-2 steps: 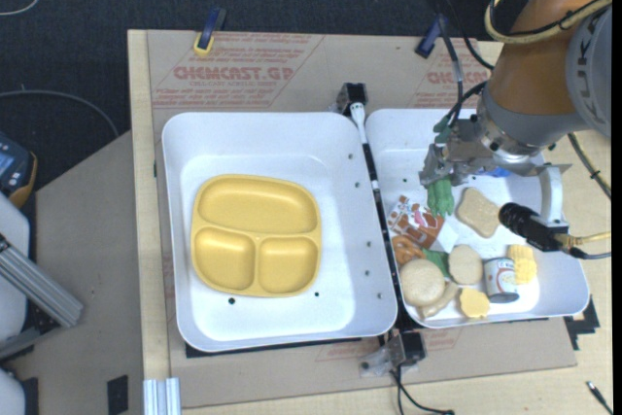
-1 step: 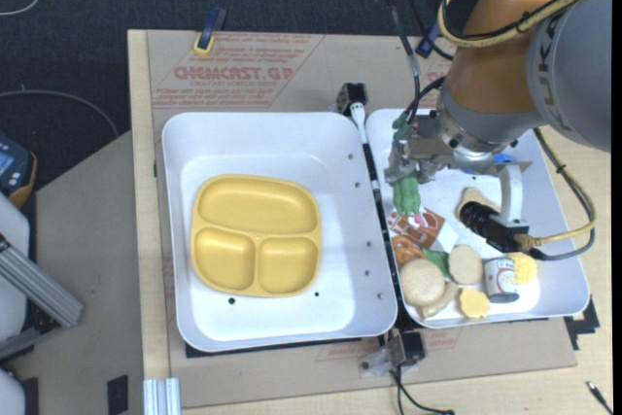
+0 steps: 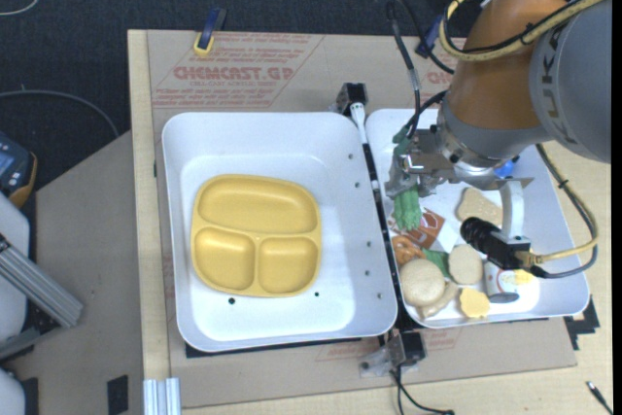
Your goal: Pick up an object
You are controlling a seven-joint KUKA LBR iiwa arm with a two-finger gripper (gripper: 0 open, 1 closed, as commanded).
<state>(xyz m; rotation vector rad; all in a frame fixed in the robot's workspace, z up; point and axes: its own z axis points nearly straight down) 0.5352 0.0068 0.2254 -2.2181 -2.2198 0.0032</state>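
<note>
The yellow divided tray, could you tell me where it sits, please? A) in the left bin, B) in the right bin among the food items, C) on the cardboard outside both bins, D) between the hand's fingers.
A: the yellow divided tray lies flat in the left bin, alone, while the arm works over the right bin.
</note>
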